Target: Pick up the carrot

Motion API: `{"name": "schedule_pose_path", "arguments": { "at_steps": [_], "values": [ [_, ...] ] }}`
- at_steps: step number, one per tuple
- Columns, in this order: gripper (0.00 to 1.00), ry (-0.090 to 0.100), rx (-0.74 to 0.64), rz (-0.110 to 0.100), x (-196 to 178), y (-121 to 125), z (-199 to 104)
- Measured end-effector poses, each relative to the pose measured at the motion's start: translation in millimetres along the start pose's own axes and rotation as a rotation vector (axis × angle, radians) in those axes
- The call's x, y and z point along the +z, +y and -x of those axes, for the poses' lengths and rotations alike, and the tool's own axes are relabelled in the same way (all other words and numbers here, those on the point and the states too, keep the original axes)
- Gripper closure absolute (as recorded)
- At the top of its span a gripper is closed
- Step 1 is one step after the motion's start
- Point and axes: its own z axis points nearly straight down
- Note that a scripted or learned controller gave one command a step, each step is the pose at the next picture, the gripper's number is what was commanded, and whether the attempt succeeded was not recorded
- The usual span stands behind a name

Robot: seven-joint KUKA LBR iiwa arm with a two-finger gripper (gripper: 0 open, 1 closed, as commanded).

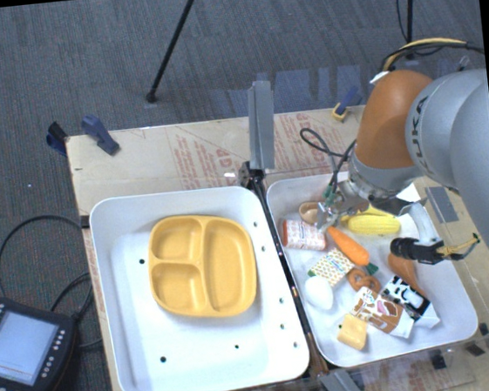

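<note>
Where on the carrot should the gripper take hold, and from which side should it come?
Probably at the carrot's thick middle, coming from above, with the fingers across its width. It lies flat and slanted in the right bin, so the long sides are the ones to pinch. The corn and a wrapped packet lie close by, leaving little room. The gripper is just above its upper end.

Grey carpet floor [80, 60] around bench [161, 156]

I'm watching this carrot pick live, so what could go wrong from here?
1. The orange carrot lies close against the yellow corn cob and the red-and-white can, so the gripper may catch a neighbour instead.
2. A nudge could roll the carrot onto the checkered packet.
</note>
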Motion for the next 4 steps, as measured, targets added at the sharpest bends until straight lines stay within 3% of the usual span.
{"name": "schedule_pose_path", "arguments": {
  "at_steps": [1, 2, 3, 4],
  "values": [
    [1.0, 0.007, -0.107, -0.026, 9.8, 9.7, 6.7],
    [1.0, -0.002, 0.062, -0.007, -84.4, -23.9, -64.3],
    [0.0, -0.002, 0.064, -0.014, -80.6, -26.0, -63.8],
    [1.0, 0.0, 0.063, -0.016, -89.5, -25.4, -64.4]
  ]
}}
